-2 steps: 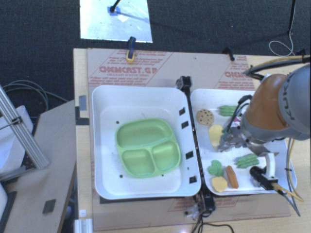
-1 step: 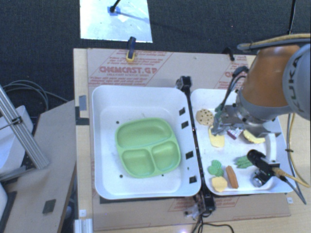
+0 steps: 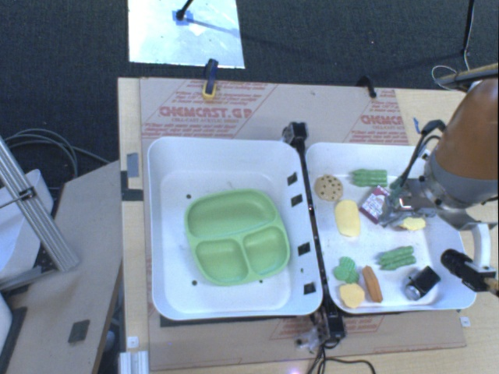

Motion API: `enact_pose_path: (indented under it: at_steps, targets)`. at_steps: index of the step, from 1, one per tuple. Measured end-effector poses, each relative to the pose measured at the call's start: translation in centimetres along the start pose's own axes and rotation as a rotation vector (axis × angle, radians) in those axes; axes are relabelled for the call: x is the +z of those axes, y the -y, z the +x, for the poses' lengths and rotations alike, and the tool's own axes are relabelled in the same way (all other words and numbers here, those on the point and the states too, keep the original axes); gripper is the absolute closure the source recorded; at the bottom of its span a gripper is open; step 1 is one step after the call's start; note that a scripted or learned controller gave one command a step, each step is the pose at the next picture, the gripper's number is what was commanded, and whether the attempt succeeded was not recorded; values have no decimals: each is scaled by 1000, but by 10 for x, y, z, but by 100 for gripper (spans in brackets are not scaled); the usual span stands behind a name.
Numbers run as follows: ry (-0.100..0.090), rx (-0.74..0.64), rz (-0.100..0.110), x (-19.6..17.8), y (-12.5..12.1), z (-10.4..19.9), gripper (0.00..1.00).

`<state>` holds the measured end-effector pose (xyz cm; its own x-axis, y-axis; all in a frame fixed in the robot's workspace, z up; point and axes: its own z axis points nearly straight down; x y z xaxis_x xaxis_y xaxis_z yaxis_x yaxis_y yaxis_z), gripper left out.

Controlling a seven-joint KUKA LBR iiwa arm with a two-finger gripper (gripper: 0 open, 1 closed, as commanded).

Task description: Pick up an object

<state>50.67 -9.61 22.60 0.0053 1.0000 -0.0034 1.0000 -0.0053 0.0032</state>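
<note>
The left bin [image 3: 168, 232] holds a green tray [image 3: 237, 235] with three parts. The right bin [image 3: 448, 296] is full of toy food. A cookie [image 3: 328, 186] sits near its top left, and a yellow piece [image 3: 348, 219] lies below it. Lower down are a green veggie [image 3: 345, 269], a small yellow bit [image 3: 352, 294] and a hot dog [image 3: 373, 284]. Green beans [image 3: 369, 178] lie up top, and more green beans [image 3: 396, 257] lie lower. A dark red packet [image 3: 374, 205] sits just left of the gripper [image 3: 401, 209]. The gripper is low in the bin, right beside the packet and a small yellow thing [image 3: 413, 224]. I cannot tell if its fingers are open or if it has hold of anything. A black can [image 3: 421, 283] lies in the lower right corner
</note>
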Motion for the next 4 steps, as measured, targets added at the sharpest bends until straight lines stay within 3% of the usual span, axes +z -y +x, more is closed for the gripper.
enact_pose_path:
  at_steps: [1, 2, 4]
  targets:
    - [-3, -7, 1, 0, -1, 5, 0]
    - [-4, -6, 6, 50, 21, 12, 0]
    - [-3, -6, 2, 48, 20, 11, 0]
